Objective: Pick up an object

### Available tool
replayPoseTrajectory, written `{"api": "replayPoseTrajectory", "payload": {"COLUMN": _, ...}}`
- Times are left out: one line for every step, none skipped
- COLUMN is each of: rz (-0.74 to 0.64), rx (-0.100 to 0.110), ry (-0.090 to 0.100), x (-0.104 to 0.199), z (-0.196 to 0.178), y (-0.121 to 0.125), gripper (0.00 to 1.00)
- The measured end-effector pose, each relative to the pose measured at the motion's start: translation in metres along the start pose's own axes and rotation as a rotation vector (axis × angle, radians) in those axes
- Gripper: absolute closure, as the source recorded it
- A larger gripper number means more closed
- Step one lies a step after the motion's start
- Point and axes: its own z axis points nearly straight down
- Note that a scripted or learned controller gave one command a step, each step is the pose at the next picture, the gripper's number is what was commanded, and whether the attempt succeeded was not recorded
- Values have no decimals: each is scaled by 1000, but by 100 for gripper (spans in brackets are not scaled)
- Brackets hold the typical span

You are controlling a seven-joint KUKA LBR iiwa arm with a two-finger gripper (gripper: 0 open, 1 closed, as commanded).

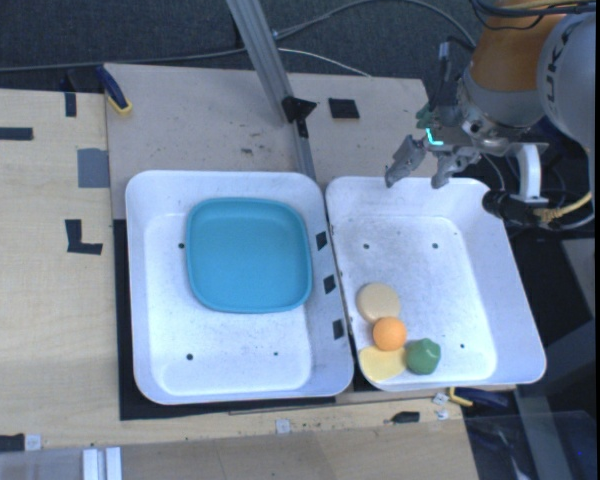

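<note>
Nearest the camera, in the front corner of the right shallow white bin (480, 268): small orange ball (388, 333) packed tight against a pale beige disc (378, 300), a yellow flat piece (380, 365) and a green round lump (422, 355). Best taken from straight above on the orange ball, which looks to sit highest, keeping fingertips out of the neighbours. Farther back, over the bin's far rim: claw (420, 168) spread open, empty, well apart from the cluster.

The bench (40, 268) bears two white bins (160, 368) side by side.
</note>
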Motion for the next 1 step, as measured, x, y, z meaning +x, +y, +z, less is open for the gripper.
{"api": "replayPoseTrajectory", "payload": {"rz": 0, "rx": 0, "ry": 0, "x": 0, "z": 0, "y": 0, "gripper": 0}}
